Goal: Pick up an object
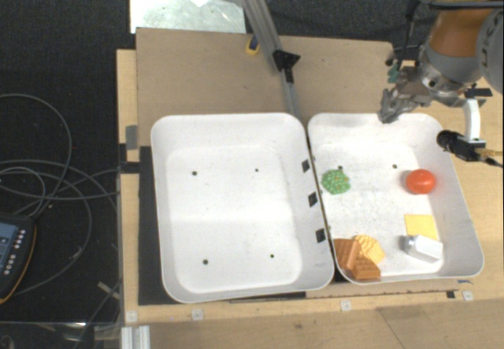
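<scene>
Dark carpet floor (63, 32), loose cables (39, 182), cardboard-topped bench (205, 72)

No text, label, number or sign is legible anywhere here.

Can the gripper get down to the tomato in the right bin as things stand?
Probably yes. The gripper hangs over the far edge of the right bin, and the tomato sits alone on the open floor, apart from the yellow block and the green ball, nothing over it.
</scene>
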Robot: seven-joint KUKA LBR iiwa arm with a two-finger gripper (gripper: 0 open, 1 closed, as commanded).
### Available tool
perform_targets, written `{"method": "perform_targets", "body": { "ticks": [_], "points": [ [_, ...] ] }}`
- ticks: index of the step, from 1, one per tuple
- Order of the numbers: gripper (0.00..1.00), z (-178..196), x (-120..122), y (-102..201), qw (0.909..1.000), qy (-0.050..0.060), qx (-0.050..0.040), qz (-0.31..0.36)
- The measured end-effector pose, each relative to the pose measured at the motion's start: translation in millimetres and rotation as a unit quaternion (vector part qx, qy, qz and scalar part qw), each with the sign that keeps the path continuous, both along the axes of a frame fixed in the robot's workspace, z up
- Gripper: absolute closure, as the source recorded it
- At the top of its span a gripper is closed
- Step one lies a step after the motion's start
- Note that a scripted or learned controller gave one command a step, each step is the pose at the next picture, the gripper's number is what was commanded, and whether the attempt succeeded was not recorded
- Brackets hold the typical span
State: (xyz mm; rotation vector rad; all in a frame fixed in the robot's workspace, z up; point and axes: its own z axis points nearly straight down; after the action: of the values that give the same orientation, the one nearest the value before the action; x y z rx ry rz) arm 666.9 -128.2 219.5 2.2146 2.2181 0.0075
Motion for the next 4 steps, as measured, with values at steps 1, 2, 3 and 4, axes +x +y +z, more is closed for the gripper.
{"method": "perform_targets", "body": {
  "ticks": [1,2,3,4],
  "points": [
    [1.00,66,0,-1,1.0000,-0.001,-0.0002,0.001],
    [1.00,46,-17,50,1.0000,0.004,0.0014,0.004],
    [1.00,44,-38,95,1.0000,0.005,0.0018,0.004],
    [1.00,27,-49,153,1.0000,0.005,0.0022,0.005]
  ]
}}
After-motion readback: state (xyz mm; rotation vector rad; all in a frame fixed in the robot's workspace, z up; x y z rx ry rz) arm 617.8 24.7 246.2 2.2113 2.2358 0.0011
